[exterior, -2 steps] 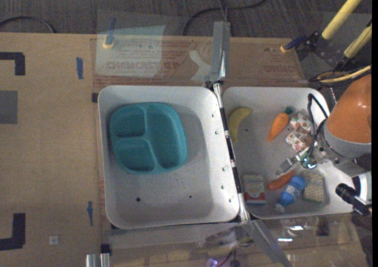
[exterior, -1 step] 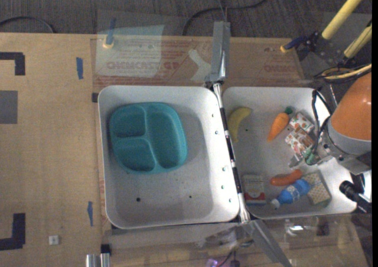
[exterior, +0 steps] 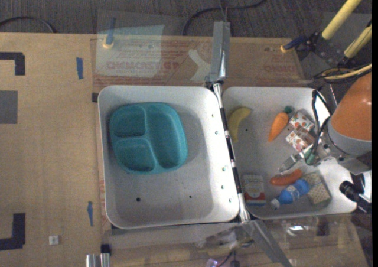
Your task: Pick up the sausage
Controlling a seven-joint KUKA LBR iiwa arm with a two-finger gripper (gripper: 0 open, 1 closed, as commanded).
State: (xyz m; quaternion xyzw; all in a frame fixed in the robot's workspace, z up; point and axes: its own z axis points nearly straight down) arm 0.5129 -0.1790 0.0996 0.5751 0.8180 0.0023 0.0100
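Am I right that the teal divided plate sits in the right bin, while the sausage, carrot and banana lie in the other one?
Not quite: the camera view shows the plate in the left bin. The sausage, carrot and banana lie in the right bin, so they are indeed in the other one.

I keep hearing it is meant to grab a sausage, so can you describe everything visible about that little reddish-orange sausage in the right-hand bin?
The small reddish-orange sausage looks like a smooth, glossy plastic toy, a short rounded rod. It lies flat on the floor of the right white bin, angled slightly, its right end higher in the picture. Just below it lies a blue bottle with a white cap, close to or touching it. The metal two-finger gripper hangs just above its right end; contact cannot be judged.
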